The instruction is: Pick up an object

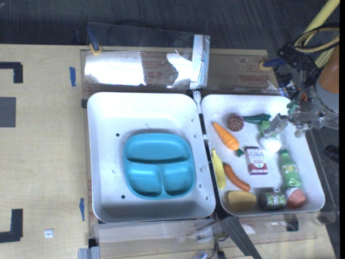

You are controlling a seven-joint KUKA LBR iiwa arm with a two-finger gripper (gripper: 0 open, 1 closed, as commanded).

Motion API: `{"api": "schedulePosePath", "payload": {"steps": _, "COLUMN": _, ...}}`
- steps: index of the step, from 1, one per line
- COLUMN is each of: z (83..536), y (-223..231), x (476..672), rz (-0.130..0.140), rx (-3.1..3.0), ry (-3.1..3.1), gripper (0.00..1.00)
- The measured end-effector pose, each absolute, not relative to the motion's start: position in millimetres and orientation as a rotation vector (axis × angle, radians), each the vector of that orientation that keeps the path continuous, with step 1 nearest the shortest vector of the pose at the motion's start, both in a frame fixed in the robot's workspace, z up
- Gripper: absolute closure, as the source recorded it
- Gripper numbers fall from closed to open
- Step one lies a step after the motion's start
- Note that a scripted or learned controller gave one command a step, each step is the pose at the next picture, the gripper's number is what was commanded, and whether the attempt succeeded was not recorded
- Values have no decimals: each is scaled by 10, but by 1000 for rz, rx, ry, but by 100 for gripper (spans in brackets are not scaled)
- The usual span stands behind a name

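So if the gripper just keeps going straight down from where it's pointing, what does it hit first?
Most likely the white egg: the gripper hangs over it in the right bin, beside the green pepper. Depth is hard to judge from this slanted view.

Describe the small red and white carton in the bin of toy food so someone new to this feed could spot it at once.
Look at the right bin, the one crowded with toy food, beside the bin holding the blue divided tray. Near its middle, below the white egg-like piece and right of the two carrots, lies the red and white carton. It is the one flat, boxy, printed item among rounded pieces.
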State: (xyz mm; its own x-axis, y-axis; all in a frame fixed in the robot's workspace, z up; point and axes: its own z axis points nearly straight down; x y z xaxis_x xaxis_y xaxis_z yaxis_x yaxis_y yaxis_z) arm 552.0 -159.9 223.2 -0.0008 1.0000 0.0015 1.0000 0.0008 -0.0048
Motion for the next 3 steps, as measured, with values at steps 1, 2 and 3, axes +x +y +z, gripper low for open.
{"api": "schedulePosePath", "payload": {"steps": 1, "z": 1135, "y": -1181, "x": 5571, "rz": 5, "rx": -1961, "ry": -2444, "gripper": 0}}
{"api": "schedulePosePath", "payload": {"steps": 2, "z": 1062, "y": -1346, "x": 5917, "rz": 1, "rx": -2001, "ry": -2422, "gripper": 0}}
{"api": "schedulePosePath", "payload": {"steps": 3, "z": 864, "y": -1608, "x": 5216, "rz": -4, "rx": -1923, "ry": -2489, "gripper": 0}}
